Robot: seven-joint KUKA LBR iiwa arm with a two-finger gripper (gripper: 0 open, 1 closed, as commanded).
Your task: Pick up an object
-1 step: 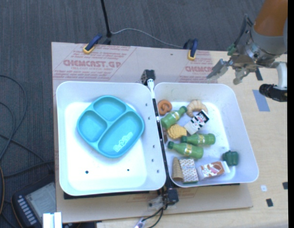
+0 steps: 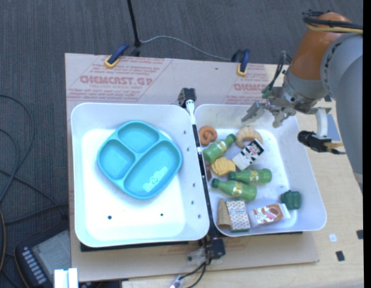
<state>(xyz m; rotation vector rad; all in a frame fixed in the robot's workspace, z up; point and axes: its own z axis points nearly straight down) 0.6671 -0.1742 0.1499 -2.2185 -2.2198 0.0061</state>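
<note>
My gripper (image 2: 265, 113) hovers over the far edge of the right bin (image 2: 305, 161), open, with nothing between its spread fingers (image 2: 252, 111). Just below it lies a tan bread roll (image 2: 250, 135), and beside that a white and black carton (image 2: 248, 153). Farther in are a small donut (image 2: 206, 135), three green bottles (image 2: 218, 149) (image 2: 251, 176) (image 2: 235, 189), a yellow waffle piece (image 2: 223, 167), a brown box (image 2: 232, 215), a red and white carton (image 2: 268, 213) and a dark green pepper (image 2: 290, 199).
The left bin (image 2: 89, 215) holds a blue divided plate (image 2: 139, 158). A ridge (image 2: 197, 161) separates the two bins. Clamps (image 2: 117, 55) (image 2: 242, 62) pin the cardboard sheet at the back. A black part of the arm (image 2: 314, 140) juts over the right bin's right rim.
</note>
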